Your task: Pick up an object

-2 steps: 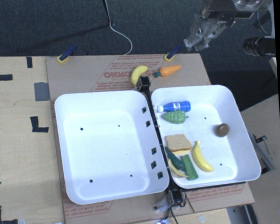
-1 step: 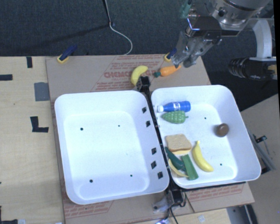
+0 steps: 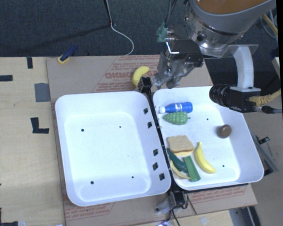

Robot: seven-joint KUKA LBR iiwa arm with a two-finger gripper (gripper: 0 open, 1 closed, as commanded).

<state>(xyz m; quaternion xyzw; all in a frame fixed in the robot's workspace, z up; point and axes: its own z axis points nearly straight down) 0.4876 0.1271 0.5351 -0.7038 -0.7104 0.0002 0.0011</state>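
End effector (image 3: 170,79) above bin rim (image 3: 197,88) (far side)

Bench (image 3: 19,141), cardboard sheet (image 3: 82,75), two white bins (image 3: 65,110)

Right bin objects: blue-white bottle (image 3: 176,107) lying sideways near far left corner; green bumpy piece (image 3: 175,118), maybe grapes, touching it; brown round object (image 3: 223,131) apart at right; bread slice (image 3: 180,144), yellow banana (image 3: 203,159), green vegetable (image 3: 190,168) clustered at front.

Fixed overhead camera, slanted down on both bins (image 3: 60,110)
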